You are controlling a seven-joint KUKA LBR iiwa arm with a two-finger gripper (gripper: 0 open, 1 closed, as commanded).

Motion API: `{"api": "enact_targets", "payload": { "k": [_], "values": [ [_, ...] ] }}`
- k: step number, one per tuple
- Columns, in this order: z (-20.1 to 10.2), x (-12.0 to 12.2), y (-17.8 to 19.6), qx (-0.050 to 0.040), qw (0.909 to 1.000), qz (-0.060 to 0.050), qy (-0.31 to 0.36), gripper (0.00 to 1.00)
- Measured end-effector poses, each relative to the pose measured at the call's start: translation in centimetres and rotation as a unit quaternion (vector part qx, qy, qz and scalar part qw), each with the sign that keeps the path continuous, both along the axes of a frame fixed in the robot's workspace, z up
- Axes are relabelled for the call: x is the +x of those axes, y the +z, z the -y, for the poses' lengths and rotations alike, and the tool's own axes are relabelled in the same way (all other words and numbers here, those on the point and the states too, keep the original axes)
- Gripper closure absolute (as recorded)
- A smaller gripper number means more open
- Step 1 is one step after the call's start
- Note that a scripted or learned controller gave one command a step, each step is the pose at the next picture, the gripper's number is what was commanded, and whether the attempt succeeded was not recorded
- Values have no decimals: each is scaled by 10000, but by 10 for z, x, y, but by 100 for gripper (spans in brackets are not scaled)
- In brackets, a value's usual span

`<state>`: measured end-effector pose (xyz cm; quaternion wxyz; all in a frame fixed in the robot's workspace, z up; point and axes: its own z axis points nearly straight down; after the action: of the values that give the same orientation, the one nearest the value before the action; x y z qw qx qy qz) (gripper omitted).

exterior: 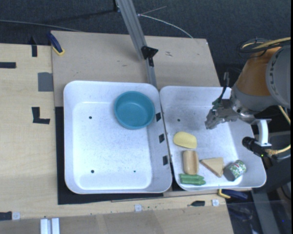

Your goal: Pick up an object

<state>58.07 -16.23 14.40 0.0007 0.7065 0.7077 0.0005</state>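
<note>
The right bin (195,99) holds a yellow rounded piece (185,140), a tan bread-like roll (189,161), a green pod (192,180), a tan wedge (213,166) and a shiny crumpled ball (235,169), all near its front. My gripper (213,121) hangs over the bin's right middle, above and to the right of the yellow piece, with nothing seen between its fingers. A blue bowl (134,109) sits at the back right of the left bin (88,145).
A grey slanted pole (135,28) runs down to the divide between the bins at the back. Black clips (161,138) line the shared rim. The back half of the right bin floor is bare under the gripper.
</note>
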Motion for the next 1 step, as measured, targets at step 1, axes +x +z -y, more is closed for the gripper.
{"api": "enact_targets", "payload": {
  "k": [1],
  "values": [
    [3, 9, 59, -7, 10000, 16, 0, 100]
  ]
}}
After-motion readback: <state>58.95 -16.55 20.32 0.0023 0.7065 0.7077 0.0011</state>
